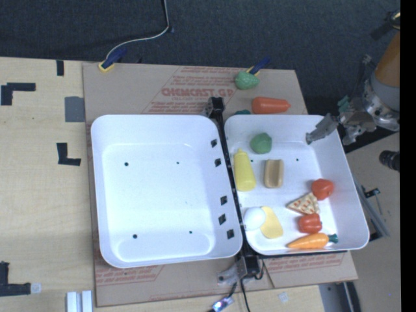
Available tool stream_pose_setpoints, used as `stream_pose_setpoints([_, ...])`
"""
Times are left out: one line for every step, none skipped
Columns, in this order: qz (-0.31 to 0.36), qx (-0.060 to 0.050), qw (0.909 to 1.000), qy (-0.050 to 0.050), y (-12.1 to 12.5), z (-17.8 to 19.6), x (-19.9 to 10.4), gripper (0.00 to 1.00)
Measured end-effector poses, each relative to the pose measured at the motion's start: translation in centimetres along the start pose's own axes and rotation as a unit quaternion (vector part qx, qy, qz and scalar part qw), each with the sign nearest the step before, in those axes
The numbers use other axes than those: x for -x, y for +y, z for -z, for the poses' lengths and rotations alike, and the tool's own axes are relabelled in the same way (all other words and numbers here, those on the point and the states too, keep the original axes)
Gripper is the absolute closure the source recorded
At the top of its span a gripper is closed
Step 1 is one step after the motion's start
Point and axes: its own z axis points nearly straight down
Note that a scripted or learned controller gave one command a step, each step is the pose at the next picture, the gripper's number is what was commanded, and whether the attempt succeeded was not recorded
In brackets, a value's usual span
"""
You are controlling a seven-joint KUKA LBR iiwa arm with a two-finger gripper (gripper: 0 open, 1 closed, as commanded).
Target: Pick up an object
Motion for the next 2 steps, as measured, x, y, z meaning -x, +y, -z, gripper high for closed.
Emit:
stream_pose_setpoints([0.003, -0.006, 1.0000, 0.003, -4.0, -8.9, -10.2, 0.00])
stream_pose_setpoints([-0.002, 0.003, 1.0000, -0.004, 2.2, -15.1, -9.2, 0.00])
